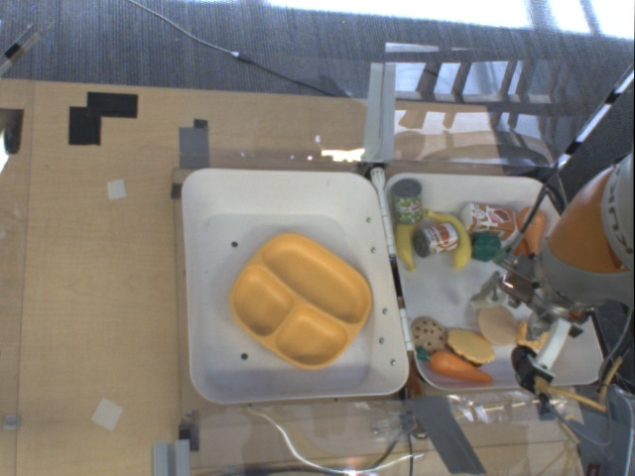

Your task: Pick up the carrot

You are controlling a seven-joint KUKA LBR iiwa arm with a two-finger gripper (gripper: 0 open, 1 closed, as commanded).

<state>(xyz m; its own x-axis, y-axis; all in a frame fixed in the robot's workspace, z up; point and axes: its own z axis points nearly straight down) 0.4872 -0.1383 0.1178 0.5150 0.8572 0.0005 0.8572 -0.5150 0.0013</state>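
The carrot (459, 367), orange and tapered, lies on its side at the front edge of the right bin (448, 291), just below a tan bun (469, 345). My gripper (513, 292) hangs over the right part of that bin, above and to the right of the carrot and apart from it. The grey arm with its orange band (593, 238) reaches in from the right and hides the bin's right side. Nothing shows as held.
The right bin also holds a green can (407, 203), a banana (405, 248), a red-labelled can (435, 239), a lying can (487, 216), a cookie (428, 332) and a tan disc (495, 326). A yellow divided plate (301, 298) sits in the left bin (213, 226).
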